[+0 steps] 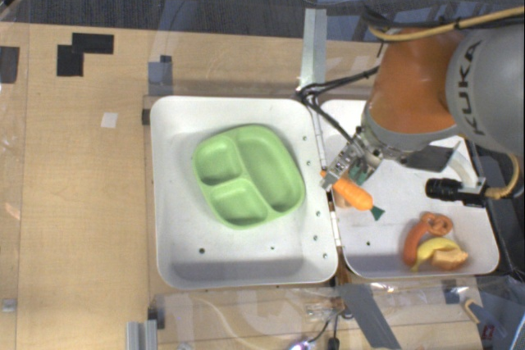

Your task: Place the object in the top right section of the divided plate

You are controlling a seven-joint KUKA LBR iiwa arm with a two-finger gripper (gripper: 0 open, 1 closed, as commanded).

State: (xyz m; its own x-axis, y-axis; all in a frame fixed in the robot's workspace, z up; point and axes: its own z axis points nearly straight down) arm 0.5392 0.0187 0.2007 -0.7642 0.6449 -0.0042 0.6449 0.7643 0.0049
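Note:
A green divided plate lies tilted in the left white bin, with one long section and two smaller ones. My gripper hangs over the left edge of the right white bin, just right of the wall between the bins. An orange toy carrot with a dark green tip sits at the fingertips, and the fingers look shut on its upper end. The carrot is to the right of the plate, apart from it.
Several toy foods lie in the right bin's front right corner: a red-orange ring piece, a yellow banana and a tan piece. A metal post and black cables stand behind the divider.

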